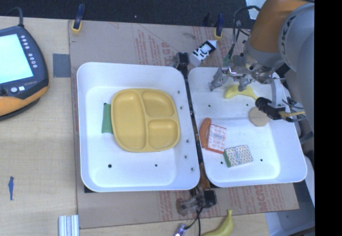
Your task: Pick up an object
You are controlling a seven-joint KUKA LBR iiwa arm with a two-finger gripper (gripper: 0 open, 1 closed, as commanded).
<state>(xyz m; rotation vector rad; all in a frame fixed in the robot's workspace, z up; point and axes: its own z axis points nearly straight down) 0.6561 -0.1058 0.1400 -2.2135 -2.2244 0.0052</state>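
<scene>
Hovering over the upper end of the right-frame bin (299,176), the pincer (231,84) is seen with its two fingers spread apart; nothing is seen clamped between them.

The nearest candidate for the task is judged to be the small yellow piece (235,92). It lies on the bin floor just below the pincer in the frame, roughly in line with the gap between the fingertips. Its long axis runs about left to right across the frame, close to the line on which the fingers are spread. A wrist turn is therefore judged to be needed before closing, so that the piece is taken across its narrow side. Whether the fingertips touch it cannot be told.

Contents of the right-frame bin are counted as five:
- one yellow piece;
- one beige round lump (258,118), right of and below the pincer;
- one orange stick (204,129);
- one red-and-white packet (217,137), touching the stick;
- one patterned block (238,155), lower centre.

Two items are counted in the left-frame bin (88,173): one yellow divided plate (145,120) and one green strip (107,118) at its left edge.

One banana (224,224) lies on the desk, bottom of frame.
</scene>
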